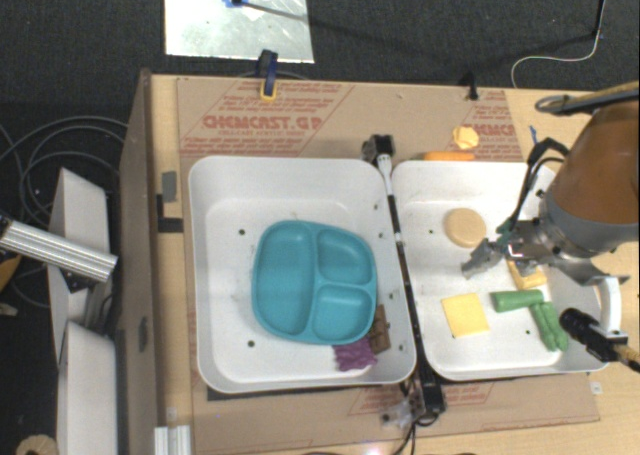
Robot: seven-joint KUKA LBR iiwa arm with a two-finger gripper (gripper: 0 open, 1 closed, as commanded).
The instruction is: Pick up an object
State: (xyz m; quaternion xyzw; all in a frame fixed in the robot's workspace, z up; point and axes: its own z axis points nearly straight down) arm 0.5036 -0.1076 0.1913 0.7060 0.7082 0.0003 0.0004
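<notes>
1. bench [300, 108]: brown board top carrying two shallow white bins side by side. red print on the board reads "chemcast gp" or close to it, repeated at upper left and upper right; the smaller red lines under it are too small to read.
2. arm [600, 178]: comes in from the right, orange band above a grey wrist, hanging over the right bin's right half.
3. left bin [215, 243]: holds a teal divided plate [312, 283] with three compartments. a purple piece [352, 355] and a brown piece [380, 331] lie just beside the plate's lower right edge. nothing there is being worked.
4. right bin [430, 343]: holds the candidate objects. tan round disc [464, 227] at upper middle, yellow flat square [465, 314] at lower middle, green l-shaped piece [532, 313] at lower right, and a small yellow block [527, 276] mostly tucked under the gripper.
5. gripper [505, 251]: low over the right bin, between the tan disc and the green piece. one dark finger [478, 260] sticks out to the left. can't tell whether the tool is spread or closed from this angle, and nothing is visibly between the fingers.
6. progress, my read: approach done, grasp not confirmed, lift not started. every object looks to be resting on the bin floor. left to do: close on something (the small yellow block is nearest) and raise it clear.
</notes>
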